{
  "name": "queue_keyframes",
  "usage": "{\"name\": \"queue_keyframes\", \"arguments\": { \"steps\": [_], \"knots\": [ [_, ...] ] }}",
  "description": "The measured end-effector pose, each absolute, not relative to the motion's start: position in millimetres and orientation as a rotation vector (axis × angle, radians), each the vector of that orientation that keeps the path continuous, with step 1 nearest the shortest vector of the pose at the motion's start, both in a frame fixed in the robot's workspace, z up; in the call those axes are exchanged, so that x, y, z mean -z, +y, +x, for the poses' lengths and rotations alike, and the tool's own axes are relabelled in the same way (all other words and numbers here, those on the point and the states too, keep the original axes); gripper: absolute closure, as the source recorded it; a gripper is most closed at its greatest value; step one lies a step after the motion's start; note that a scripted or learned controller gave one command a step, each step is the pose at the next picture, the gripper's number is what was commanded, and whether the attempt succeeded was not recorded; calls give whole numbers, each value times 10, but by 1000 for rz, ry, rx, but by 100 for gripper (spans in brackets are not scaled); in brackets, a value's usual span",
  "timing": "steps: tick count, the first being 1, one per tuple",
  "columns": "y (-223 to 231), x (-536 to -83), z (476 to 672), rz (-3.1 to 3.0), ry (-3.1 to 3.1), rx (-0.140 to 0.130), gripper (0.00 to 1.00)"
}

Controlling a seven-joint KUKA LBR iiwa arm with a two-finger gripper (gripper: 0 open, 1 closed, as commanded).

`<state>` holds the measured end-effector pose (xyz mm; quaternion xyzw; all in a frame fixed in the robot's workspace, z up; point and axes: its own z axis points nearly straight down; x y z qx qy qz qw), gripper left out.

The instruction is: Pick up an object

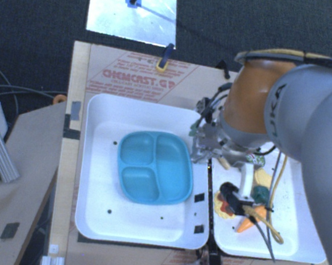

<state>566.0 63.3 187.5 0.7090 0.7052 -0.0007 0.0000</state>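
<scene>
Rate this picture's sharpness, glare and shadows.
Camera view: the near arm looms large and soft, out of focus; the blue tray is fairly sharp; the foil sheet up top glares bright; the white bins show soft shadows, lit evenly.

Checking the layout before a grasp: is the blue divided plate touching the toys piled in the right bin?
Apart. The camera view shows the blue plate in the left bin, the toy pile beyond the rims.

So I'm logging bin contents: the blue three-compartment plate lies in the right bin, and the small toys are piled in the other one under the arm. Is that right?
Not quite. The camera view shows the blue plate in the left bin, not the right one. The small toys are piled in the right bin under the arm, as you said.
</scene>
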Motion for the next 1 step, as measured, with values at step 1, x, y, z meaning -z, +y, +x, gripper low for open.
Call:
{"name": "queue_keyframes", "arguments": {
  "steps": [1],
  "knots": [
    [1020, -2889, 6194, 2206, 2223, -22, 100]
  ]
}}
